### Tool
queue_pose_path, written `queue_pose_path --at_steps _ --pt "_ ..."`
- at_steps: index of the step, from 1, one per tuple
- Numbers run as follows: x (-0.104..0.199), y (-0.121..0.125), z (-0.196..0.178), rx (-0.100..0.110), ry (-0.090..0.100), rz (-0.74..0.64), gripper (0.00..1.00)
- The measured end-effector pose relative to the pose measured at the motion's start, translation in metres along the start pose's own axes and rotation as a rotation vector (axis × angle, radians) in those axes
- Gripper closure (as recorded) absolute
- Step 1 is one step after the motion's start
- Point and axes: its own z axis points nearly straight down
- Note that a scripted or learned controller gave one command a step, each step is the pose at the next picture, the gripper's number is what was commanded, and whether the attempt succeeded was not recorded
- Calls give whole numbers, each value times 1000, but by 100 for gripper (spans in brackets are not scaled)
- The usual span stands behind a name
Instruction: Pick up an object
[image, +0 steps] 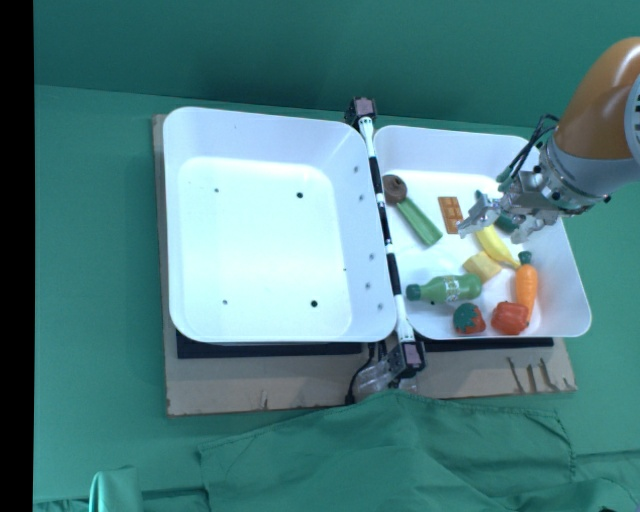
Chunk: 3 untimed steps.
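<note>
One claw low over right bin

1. Both white bins look like smooth, glossy plastic.
2. The board under them looks like matt brown cardboard.
3. Green cloth, matt and wrinkled, covers the bench.
4. The bottle and carrot look like shiny plastic.
</note>
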Motion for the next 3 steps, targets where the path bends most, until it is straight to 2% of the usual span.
queue_pose_path --at_steps 1,2,3 --pt "-5 0 60 0 0 0 0" --pt "-6 3 66 -10 -1 -2 0" --pt "-9 6 52 -25 -8 2 100"
